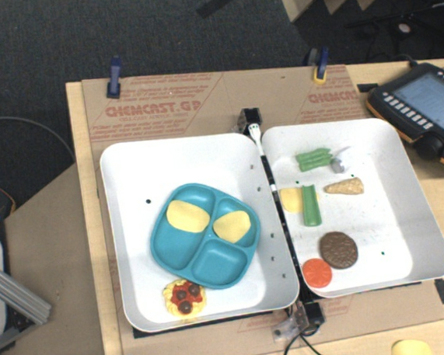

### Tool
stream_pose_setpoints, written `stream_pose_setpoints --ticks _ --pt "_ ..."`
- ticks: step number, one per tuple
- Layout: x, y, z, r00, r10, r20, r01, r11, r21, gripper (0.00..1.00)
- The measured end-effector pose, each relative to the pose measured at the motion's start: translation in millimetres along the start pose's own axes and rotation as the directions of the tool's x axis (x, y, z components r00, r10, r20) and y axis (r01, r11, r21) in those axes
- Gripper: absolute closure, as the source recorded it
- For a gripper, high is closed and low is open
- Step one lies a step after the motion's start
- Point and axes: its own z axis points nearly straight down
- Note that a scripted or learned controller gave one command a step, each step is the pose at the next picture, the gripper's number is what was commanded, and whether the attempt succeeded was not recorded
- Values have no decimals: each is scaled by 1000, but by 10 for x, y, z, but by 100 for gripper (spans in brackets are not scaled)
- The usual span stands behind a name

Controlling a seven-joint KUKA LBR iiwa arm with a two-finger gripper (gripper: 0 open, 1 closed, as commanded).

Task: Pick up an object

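Note:
The left white bin [129,182] holds a blue divided plate [202,253] with two yellow pieces [187,215] in its upper compartments, and a small pizza toy [183,296] lies at the plate's lower left. The right white bin [395,195] holds a green ridged piece [313,159], a green stick [310,205], a yellow piece [290,199], a tan wedge [345,188], a brown round cookie [338,249] and an orange-red disc [318,273]. A small grey piece [338,162] lies beside the green ridged piece.
Both bins rest on a cardboard sheet [199,105] held by a blue clamp [113,76] and a yellow-blue clamp [320,64]. A black handheld pendant [422,110] lies at the right. A yellow object [410,348] sits near the bottom right edge.

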Motion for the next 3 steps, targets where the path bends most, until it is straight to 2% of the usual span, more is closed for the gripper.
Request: stream_pose_setpoints --ticks 1,2,3 --pt "530 10 -863 1000 -2 -1 2 1000 -2 100" --pt "-124 10 313 1000 12 -4 -12 1000 21 100" --pt "366 5 -727 1000 0 0 0 1000 -2 100"
